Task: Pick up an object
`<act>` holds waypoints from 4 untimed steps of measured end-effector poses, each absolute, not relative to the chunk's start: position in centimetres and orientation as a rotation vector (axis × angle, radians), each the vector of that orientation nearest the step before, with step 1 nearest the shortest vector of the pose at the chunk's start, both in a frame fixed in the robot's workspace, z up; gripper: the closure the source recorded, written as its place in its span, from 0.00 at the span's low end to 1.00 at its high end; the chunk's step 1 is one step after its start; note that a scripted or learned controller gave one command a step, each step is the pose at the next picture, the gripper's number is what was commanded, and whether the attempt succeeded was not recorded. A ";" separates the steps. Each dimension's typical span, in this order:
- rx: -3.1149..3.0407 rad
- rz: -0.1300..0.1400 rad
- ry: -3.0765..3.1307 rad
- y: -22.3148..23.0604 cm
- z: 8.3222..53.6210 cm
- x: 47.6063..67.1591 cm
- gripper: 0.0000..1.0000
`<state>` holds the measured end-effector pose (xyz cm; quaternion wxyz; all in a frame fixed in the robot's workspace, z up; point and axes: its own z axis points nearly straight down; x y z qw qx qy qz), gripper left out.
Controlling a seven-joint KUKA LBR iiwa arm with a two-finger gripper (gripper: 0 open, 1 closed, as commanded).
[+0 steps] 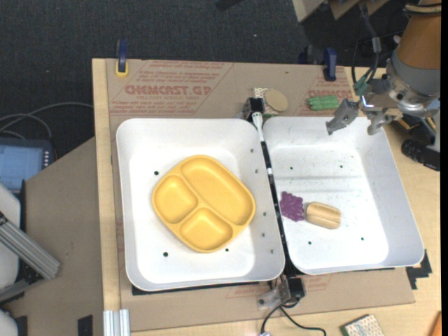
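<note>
A tan bread-roll-shaped object (323,215) lies in the right bin (392,187), touching a small purple grape-like bunch (292,206) on its left. A yellow three-compartment plate (203,202) sits in the left bin (133,159). My gripper (358,117) hangs above the far edge of the right bin, well behind the roll and the purple bunch. Its two grey fingers (340,117) are spread apart with nothing between them.
A green object (323,103) and a round tan disc (277,101) lie on the cardboard behind the bins. Blue clamps (329,63) hold the board's far edge. A black hinge strip (267,161) runs between the two bins.
</note>
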<state>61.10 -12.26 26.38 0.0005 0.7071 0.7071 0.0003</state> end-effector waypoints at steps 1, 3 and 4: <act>2.233 -0.013 2.229 -11.7 8.3 56.8 0.00; 2.209 0.011 2.227 -4.2 19.0 56.4 1.00; 2.224 -0.004 2.226 -2.0 20.9 49.5 1.00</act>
